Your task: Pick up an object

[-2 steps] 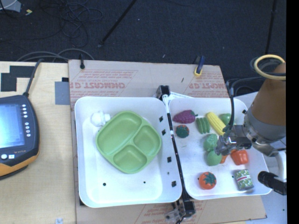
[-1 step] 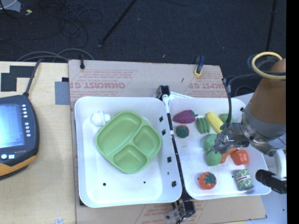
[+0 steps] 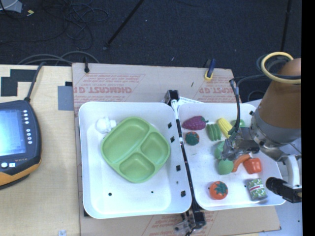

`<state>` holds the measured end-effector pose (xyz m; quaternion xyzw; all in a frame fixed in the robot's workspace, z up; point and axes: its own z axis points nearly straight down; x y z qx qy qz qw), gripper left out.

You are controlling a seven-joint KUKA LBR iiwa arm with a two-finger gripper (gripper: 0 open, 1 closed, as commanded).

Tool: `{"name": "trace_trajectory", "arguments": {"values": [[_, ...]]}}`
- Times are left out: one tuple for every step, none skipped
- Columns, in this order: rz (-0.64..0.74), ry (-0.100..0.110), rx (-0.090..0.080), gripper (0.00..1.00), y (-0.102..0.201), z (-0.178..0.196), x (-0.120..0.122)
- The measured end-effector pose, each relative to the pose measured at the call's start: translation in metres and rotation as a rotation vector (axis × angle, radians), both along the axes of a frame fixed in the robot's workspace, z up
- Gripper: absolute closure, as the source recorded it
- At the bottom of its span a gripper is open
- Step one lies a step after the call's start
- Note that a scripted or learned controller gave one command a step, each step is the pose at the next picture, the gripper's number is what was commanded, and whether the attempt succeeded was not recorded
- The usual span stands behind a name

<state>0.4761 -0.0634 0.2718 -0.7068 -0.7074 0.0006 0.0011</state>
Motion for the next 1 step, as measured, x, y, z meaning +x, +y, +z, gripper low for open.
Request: {"name": "trace_trajectory", "arguments": {"values": [[-0.004,0.008,0.0,1.0,-0.037,-0.0598,-0.0023]]}}
